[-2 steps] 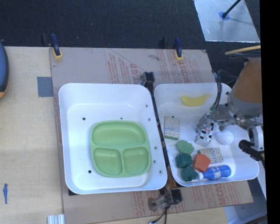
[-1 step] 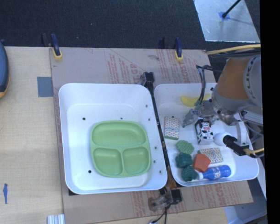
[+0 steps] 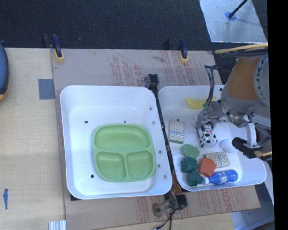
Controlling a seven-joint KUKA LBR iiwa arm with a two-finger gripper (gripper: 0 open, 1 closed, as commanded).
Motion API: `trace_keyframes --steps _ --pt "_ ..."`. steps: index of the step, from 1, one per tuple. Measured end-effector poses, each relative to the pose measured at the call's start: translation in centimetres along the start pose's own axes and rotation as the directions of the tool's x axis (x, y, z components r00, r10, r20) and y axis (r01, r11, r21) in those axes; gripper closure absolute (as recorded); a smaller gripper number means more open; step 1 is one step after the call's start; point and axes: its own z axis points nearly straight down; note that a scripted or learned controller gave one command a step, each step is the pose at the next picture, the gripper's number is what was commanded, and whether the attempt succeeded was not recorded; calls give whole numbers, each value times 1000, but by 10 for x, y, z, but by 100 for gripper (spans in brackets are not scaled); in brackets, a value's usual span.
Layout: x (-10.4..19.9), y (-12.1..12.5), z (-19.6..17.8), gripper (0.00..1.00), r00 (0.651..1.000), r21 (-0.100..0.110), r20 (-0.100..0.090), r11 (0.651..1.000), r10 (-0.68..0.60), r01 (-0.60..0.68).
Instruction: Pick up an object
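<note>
Down in the right-hand shallow white bin (image 3: 259, 176), a two-finger gripper (image 3: 207, 131) sitting right at a small black-and-white spotted toy (image 3: 208, 136). Hard to tell how wide the jaws stand, or whether the spotted toy is caught between them or only touched. Reaching in from the right, a grey arm with an orange band (image 3: 241, 83) above the wrist, bent over the bin with its tip pointing down. Nearest the front edge of that bin, a blue and white tube-shaped bottle (image 3: 221, 177) lying flat, just beside a small orange block (image 3: 207, 166). Next to those, dark green lumpy toys (image 3: 189, 164) bunched close together, and a flat patterned card (image 3: 219, 158) behind the orange block. A bit further back, a small white round thing (image 3: 226, 145) near the spotted toy, and a second patterned card (image 3: 176, 131) by the wall between the two bins. At the far side of the bin, a yellow curved piece (image 3: 195, 103), partly hidden behind the gripper. Over in the left-hand white bin (image 3: 76, 138), a light green plastic plate with three sections (image 3: 123, 152), lying flat by itself.
</note>
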Motion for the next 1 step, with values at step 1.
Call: trace_keyframes --steps 1 --pt "91 0 -92 100 1000 -4 -8 1000 -6 6"
